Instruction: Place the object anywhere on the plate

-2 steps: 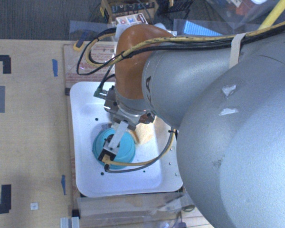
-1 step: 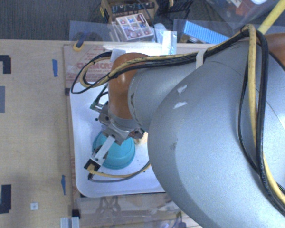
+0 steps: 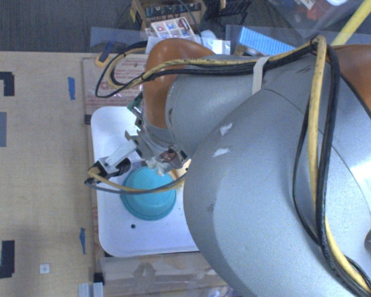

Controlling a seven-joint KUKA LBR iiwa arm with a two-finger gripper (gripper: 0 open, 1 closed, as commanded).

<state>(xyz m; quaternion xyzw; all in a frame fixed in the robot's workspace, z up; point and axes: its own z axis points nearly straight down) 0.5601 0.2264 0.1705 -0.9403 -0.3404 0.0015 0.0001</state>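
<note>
A turquoise round plate or bowl lies in the white bin, toward its near half. The grey arm with its orange band reaches in from the right and covers most of the bin. My gripper hangs right over the far rim of the turquoise piece, its tip hidden by the wrist body. A black and white fitting with a yellow cable sticks out to the left of the wrist, just above the bin floor. No separate object shows between the fingers.
A wooden bench with blue tape marks and black squares lies to the left of the bin. Boxes and cables crowd the floor behind the bench. A small dark speck sits on the bin floor near the front.
</note>
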